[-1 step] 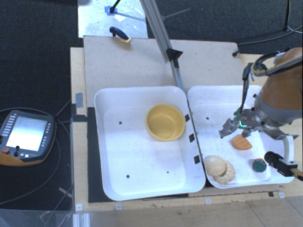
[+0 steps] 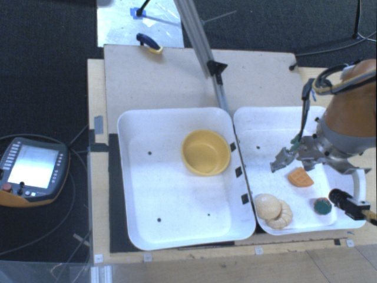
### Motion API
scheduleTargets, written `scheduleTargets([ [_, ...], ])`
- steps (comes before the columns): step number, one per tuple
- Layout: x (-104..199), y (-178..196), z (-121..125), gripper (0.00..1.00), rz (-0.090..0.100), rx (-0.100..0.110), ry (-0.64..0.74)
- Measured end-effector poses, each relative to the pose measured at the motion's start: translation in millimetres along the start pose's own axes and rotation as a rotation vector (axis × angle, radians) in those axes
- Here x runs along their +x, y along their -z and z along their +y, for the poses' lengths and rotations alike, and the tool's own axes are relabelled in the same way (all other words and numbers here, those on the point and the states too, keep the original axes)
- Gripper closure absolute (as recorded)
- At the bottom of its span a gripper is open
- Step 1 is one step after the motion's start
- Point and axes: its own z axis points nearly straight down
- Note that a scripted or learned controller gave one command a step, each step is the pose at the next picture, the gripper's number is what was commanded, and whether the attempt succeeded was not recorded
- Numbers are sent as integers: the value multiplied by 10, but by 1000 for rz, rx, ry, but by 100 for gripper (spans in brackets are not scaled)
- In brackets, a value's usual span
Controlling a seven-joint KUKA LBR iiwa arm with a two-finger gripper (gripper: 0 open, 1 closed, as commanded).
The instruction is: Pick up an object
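Note:
My gripper (image 2: 284, 159) hangs over the middle of the right bin (image 2: 259, 128), pointing toward its left side, with nothing visibly held. An orange wedge-shaped piece (image 2: 300, 177) lies just right of and below the gripper, close to it. A beige bread-like object (image 2: 274, 209) rests at the bin's front left. A small dark green ball (image 2: 322, 205) sits near the front right. A yellow bowl (image 2: 205, 152) stands upright in the left bin (image 2: 153, 217), near its right wall.
The arm's grey body with its orange band (image 2: 353, 108) covers the right bin's far right part. A slanted metal pole (image 2: 197, 34) crosses the bench behind the bins. A teach pendant (image 2: 32, 171) lies on the floor at left.

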Motion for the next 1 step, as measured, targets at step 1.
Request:
scheduleTargets([
  [1, -5, -418, 16, 0, 0, 3, 0],
])
